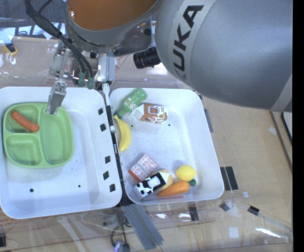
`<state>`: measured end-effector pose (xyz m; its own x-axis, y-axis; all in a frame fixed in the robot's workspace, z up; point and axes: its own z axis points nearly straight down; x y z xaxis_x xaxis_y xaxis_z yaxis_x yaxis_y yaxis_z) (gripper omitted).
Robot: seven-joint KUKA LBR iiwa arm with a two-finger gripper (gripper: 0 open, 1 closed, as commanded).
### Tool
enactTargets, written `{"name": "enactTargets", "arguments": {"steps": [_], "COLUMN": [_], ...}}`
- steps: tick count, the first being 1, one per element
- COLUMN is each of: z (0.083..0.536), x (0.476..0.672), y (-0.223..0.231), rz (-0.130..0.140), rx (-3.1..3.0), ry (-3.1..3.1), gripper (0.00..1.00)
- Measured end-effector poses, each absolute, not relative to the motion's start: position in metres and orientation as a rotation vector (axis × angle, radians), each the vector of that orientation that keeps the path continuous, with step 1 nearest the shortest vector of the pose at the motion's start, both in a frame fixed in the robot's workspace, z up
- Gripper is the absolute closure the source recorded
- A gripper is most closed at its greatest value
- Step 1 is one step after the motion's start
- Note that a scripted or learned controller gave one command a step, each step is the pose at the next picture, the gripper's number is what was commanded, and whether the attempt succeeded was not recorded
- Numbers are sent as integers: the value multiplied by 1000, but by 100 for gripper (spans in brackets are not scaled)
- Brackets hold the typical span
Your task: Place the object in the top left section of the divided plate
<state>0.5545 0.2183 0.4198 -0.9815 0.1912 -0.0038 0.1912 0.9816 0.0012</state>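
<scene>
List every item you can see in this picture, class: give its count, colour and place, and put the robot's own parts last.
Divided plate: 1, light green, left bin.
Sausage: 1, orange-red, top left section of the divided plate.
Bottle: 1, green, top of right bin.
Small carton: 1, brown and white, top of right bin.
Banana: 1, yellow, left edge of right bin.
Small box: 1, red and white, lower right bin.
Cow toy: 1, black and white, bottom of right bin.
Carrot: 1, orange, bottom of right bin.
Lemon: 1, yellow, above the carrot.
Bins: 2, white, side by side.
Gripper: 1, metal, over the plate's top edge.
Arm: 1, grey with orange band.
</scene>
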Motion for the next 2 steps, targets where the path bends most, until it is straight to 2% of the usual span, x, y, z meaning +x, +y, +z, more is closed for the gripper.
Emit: {"name": "enactTargets", "arguments": {"steps": [1, 2], "z": [431, 442], "x": [555, 555], "y": [219, 220], "rz": [2, 3], "rx": [295, 289], "ry": [3121, 3118], "gripper": [100, 100]}}
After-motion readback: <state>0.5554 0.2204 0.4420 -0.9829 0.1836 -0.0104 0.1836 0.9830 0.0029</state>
